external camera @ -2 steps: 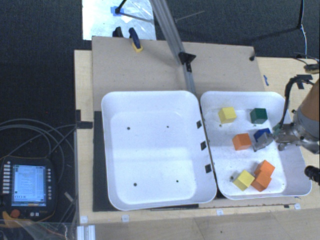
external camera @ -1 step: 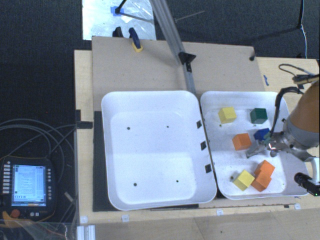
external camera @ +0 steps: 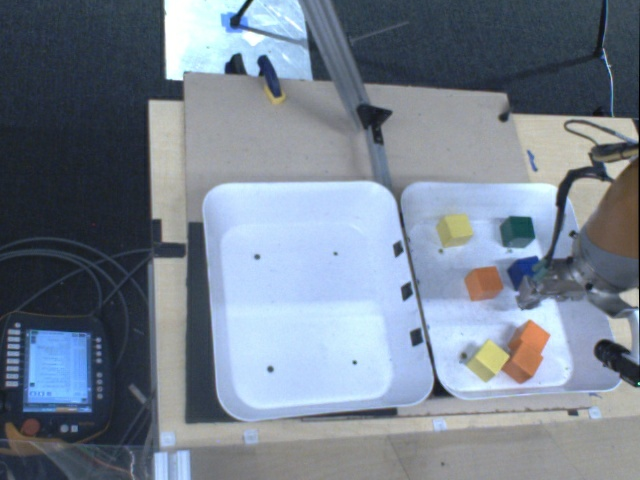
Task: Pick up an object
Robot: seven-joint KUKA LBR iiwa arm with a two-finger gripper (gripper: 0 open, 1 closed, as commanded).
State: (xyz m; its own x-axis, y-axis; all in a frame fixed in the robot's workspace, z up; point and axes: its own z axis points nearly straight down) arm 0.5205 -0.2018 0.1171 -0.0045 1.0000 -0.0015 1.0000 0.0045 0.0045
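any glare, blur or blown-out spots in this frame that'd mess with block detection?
Camera view: the left bin floor is bright, near washed out; a shiny sheet at top glares hard. The gripper looks soft and smeary beside the blue block, its edges hard to trace. Yellow block and green block read sharp enough, shadows faint.

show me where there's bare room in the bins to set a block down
The left bin has a wide bare floor. In the right bin, bare floor lies along its left wall, below the yellow cube. It is crowded around the gripper, blue cube and orange cubes.
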